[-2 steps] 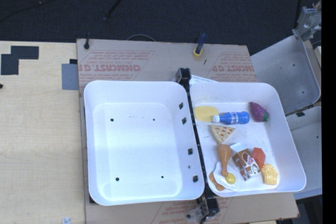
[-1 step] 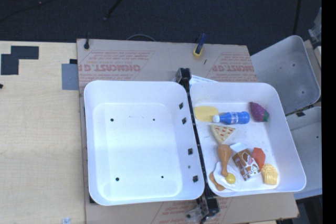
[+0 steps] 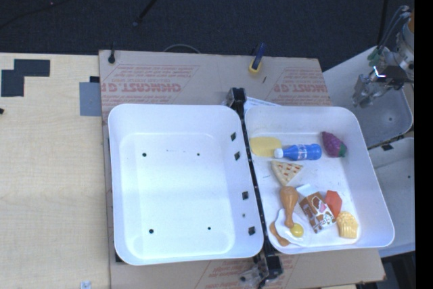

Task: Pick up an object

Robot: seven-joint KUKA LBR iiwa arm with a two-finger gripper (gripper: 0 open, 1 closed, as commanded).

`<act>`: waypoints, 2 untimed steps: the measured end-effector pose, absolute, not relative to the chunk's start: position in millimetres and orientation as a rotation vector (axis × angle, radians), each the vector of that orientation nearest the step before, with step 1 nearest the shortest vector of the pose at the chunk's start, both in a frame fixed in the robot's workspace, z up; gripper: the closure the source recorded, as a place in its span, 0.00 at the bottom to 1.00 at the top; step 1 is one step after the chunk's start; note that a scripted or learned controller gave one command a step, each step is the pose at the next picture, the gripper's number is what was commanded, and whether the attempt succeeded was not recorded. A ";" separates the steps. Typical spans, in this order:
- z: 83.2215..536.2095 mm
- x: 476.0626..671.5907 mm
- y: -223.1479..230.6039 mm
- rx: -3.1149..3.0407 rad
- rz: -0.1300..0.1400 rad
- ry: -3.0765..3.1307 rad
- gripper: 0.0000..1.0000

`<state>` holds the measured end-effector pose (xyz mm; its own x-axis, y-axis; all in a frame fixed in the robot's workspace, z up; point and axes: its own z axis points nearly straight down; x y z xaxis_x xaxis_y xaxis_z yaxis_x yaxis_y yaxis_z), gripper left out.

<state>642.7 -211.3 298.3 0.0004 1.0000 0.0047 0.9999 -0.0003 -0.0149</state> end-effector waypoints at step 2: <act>143.1 633.7 -174.6 -2.220 0.002 -2.220 1.00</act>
